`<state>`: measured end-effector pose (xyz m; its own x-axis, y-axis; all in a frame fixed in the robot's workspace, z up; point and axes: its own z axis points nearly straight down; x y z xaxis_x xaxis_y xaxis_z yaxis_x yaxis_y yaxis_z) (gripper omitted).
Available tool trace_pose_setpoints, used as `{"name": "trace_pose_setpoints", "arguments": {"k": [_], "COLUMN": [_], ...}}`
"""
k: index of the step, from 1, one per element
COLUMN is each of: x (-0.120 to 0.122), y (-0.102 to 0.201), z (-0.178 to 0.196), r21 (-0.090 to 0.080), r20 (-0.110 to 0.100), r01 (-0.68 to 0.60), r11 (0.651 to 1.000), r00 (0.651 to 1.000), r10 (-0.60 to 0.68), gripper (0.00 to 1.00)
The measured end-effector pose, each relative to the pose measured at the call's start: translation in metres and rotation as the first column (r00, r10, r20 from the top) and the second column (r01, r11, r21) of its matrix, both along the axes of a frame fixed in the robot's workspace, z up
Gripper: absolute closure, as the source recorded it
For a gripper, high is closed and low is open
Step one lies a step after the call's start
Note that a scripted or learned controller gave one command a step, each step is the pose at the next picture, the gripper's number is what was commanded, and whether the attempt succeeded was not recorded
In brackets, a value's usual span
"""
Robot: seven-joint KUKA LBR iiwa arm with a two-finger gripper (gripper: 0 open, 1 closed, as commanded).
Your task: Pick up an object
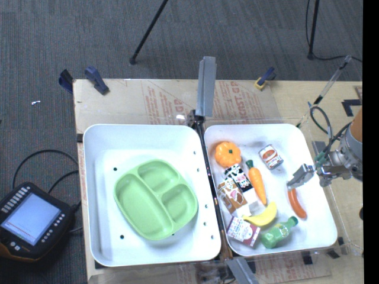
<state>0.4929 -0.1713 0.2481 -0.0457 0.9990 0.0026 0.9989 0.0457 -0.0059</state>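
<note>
Arm reaching in from right, gripper (301, 176) hanging over right bin (308, 141) above sausage (297, 203); grip state unclear, cannot tell.

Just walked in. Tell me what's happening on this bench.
A robot arm reaches in from the right, its gripper over the right bin, just above a red sausage. Nothing is visibly held. That bin also holds toy food: a pumpkin, carrot, banana and green bottle. The left bin holds a green divided plate.
</note>
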Motion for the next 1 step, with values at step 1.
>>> {"name": "trace_pose_setpoints", "arguments": {"k": [1], "x": [0.0372], "y": [-0.0229], "z": [-0.1599], "r21": [-0.002], "r20": [-0.003], "r01": [0.283], "r11": [0.959], "r00": [0.959], "r10": [-0.283], "gripper": [0.00]}}
